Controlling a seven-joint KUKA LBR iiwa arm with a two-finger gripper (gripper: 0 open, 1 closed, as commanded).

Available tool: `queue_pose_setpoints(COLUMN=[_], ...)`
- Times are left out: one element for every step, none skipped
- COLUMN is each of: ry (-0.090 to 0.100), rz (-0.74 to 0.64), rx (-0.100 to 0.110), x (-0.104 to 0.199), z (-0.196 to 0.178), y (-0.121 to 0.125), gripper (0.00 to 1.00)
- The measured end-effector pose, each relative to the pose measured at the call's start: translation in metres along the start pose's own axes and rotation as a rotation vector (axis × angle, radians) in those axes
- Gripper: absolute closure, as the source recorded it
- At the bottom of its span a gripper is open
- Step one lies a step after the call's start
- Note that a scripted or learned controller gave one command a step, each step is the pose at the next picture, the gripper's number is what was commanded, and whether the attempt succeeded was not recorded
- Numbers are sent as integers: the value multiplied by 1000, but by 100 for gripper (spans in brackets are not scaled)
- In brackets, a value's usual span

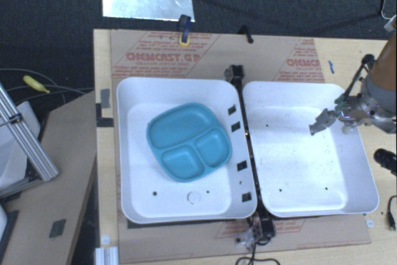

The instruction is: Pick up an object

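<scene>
A light blue divided plate [188, 141] with three compartments lies flat in the middle of the left white bin [133, 102]. My gripper [331, 125] hangs over the right part of the right white bin [291, 205], far to the right of the plate. Its fingers [318, 123] stand open with nothing between them. The grey wrist rises toward the view's right edge.
Black clips [237, 127] line the seam between the two bins. The bins rest on a brown cardboard sheet [167, 53]. An aluminium frame [25, 139] stands off the bench at the left. A yellow-and-blue clamp [184, 30] sits at the bench's back edge.
</scene>
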State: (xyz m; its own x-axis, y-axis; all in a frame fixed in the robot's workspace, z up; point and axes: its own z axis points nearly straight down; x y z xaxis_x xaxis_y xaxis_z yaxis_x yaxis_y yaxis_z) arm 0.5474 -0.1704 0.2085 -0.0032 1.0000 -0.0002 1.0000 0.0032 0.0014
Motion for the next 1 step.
queue_pose_setpoints(ry=[5], rz=[-13], rx=[-6], x=[116], z=[-44], y=[23], gripper=[0])
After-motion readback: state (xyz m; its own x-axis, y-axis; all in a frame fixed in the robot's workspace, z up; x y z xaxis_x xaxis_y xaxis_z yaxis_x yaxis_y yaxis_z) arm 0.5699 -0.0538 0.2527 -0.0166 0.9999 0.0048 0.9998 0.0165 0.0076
